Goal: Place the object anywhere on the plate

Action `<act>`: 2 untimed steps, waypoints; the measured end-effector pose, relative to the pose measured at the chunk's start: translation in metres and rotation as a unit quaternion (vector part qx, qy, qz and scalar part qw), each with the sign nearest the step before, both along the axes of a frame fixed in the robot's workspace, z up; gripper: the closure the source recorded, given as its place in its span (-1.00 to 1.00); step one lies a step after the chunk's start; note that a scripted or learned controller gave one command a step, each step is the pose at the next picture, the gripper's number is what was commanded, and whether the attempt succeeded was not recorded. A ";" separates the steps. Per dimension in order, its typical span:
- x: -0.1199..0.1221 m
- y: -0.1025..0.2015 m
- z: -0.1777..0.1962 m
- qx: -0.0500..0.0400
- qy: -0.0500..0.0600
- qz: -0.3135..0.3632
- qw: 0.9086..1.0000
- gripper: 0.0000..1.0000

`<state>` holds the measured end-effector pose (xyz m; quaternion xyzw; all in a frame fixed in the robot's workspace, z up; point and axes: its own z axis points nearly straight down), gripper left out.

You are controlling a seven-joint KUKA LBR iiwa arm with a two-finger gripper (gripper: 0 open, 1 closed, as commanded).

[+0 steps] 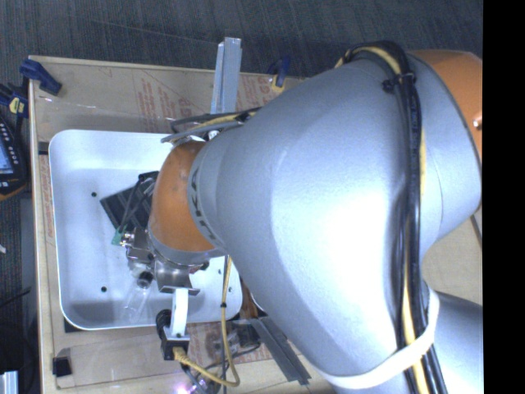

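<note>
Arm over left bin.
Tool (143,257) hung low inside the white bin (74,187), near its front wall; tool state could not be told; arm (328,220) covered the right side.

Robotics laboratory or test cell. Evidence: large grey industrial arm (328,220) with exposed cabling, white bin (78,220) on a board-topped counter (123,84), blue clamps (39,75) at its edge, dark carpet flooring (164,6).

The arm (328,220) has smooth, rounded grey shells. An orange band (176,208) rings its wrist. Black and yellow cables (408,138) run along it.
</note>
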<state>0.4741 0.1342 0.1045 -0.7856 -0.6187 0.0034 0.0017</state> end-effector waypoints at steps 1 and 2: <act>0.002 -0.068 0.087 0.001 -0.002 0.043 0.999 1.00; 0.038 0.004 0.088 0.000 0.000 -0.158 0.987 1.00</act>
